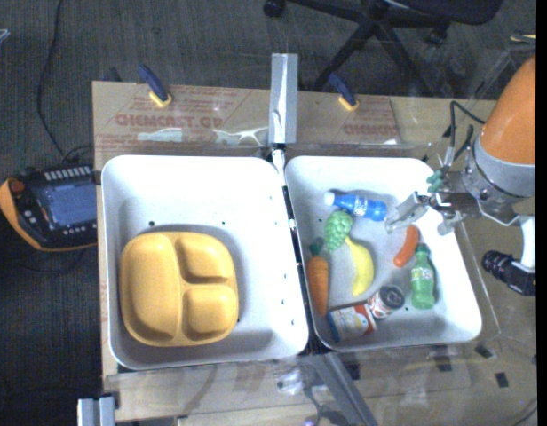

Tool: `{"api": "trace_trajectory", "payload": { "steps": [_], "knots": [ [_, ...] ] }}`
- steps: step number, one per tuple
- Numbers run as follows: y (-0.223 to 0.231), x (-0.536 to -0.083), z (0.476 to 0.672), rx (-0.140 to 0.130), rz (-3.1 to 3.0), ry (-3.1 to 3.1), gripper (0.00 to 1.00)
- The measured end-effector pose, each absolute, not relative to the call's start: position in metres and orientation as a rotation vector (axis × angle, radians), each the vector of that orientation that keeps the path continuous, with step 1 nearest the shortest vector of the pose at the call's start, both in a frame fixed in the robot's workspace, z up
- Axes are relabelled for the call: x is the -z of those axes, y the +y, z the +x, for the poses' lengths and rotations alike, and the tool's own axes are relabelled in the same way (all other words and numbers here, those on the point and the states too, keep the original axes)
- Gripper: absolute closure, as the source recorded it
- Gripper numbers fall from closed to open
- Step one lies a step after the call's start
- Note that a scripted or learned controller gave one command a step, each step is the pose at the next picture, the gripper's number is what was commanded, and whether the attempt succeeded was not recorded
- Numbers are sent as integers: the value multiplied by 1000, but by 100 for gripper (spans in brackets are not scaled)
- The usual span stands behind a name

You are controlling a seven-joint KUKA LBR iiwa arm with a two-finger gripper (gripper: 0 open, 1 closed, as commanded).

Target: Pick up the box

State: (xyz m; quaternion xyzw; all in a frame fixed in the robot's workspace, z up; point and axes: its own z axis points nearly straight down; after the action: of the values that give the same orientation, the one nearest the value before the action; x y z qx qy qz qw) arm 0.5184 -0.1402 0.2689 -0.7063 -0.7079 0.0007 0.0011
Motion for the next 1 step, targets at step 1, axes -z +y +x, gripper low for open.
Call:
{"api": "trace_trajectory", "payload": {
  "steps": [1],
  "knots": [
    [-15, -211, 539, -3, -2190, -2249, 0]
  ]
}}
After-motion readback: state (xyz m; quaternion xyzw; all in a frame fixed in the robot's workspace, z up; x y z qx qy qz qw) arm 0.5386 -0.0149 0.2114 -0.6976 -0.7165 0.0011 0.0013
